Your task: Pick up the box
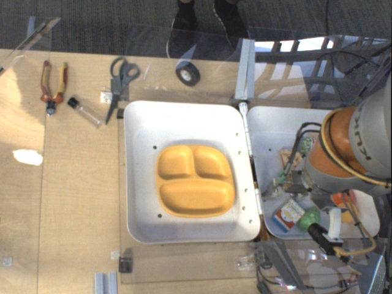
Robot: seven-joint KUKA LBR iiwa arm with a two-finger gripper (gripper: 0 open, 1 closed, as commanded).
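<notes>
A small white box (290, 212) with blue and red print lies near the front edge of the right bin (269, 127). My gripper (293, 179) hangs under the grey and orange wrist, just above and behind the box. The wrist hides most of the gripper, and nothing shows between its fingers.
A green object (310, 217) lies just right of the box, beside a white piece (334, 222) and an orange item (340, 198). The left bin (138, 164) holds a yellow three-compartment tray (196, 179). Pliers (52, 84), scissors (120, 81) and a tape roll (188, 73) lie on the bench behind.
</notes>
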